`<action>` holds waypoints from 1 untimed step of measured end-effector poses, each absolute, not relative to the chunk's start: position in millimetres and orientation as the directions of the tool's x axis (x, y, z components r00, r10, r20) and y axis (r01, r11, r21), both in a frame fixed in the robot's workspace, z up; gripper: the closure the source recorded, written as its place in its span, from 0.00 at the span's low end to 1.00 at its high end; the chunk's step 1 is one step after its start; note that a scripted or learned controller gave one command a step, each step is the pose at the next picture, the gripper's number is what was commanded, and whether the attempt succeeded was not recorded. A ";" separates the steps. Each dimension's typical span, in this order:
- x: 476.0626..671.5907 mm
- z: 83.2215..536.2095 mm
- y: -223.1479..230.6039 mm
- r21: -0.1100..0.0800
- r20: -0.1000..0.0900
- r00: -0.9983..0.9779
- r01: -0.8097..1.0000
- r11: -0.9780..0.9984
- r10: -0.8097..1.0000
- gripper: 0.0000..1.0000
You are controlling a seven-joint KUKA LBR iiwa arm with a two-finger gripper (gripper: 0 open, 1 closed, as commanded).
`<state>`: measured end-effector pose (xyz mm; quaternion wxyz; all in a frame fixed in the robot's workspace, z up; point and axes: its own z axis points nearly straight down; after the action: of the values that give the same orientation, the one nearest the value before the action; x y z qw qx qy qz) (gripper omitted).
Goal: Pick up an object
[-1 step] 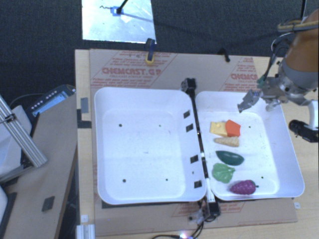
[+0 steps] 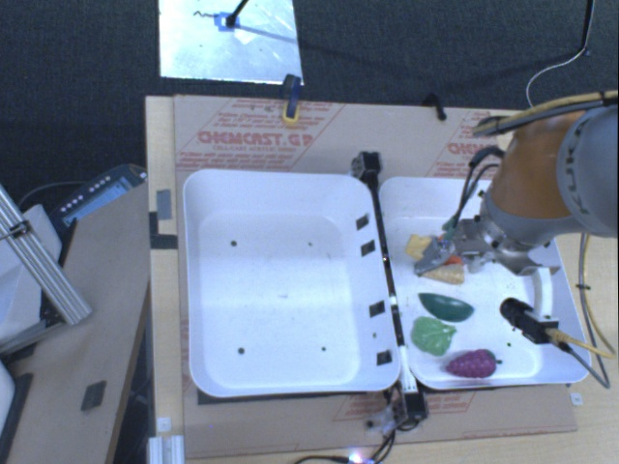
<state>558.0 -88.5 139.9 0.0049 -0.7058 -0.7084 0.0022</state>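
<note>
Where gripper (image 2: 432, 257) hovers, yellow wedge (image 2: 446, 274) lying long axis left-right.

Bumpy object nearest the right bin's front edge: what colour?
Purple-magenta bumpy object, clearest in the camera view.

Light: bright, even, overhead.
Glare: strong on metal sheet (image 2: 230, 25); white bins (image 2: 280, 288) nearly washed out.
Shadows: soft, faint.
Focus: slightly soft overall, coarse grain on dark floor (image 2: 77, 66).

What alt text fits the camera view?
A grey and orange robot arm lowers its gripper over yellow pieces in the right bin, which also holds a dark green piece, a light green piece and a purple piece.
</note>
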 end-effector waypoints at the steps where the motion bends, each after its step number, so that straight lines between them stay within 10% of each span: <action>1: 520.3 81.1 -118.0 -0.005 0.000 0.003 1.000 -0.003 1.000 0.00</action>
<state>520.3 -118.0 81.1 0.0019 -0.7081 -0.7061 0.0018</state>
